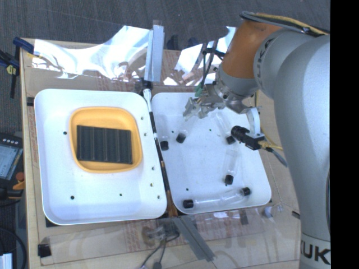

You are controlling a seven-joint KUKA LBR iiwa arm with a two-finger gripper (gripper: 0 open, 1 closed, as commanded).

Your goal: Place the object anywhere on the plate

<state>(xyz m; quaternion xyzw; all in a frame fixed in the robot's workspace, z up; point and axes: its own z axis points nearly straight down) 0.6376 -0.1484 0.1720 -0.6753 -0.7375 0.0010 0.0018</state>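
A yellow plate (128,118) with a dark ribbed centre lies in the left white bin (56,195). Several clear tubes with black end caps lie in the right white bin (207,150): one long tube (216,198) along the front wall, one shorter tube (230,161) upright in the picture on the right side, and small black caps (180,138) near the left wall. My gripper (199,106) hangs low over the far part of the right bin, above the bin floor and just beyond the nearest cap. Nothing shows clearly in its grasp.
The grey arm with its orange band (247,49) fills the right side and overhangs the right bin's far right corner. A black cable fitting (244,134) hangs beside the wrist. Crumpled foil (106,55) lies behind the bins. A ridge (157,150) divides the two bins.
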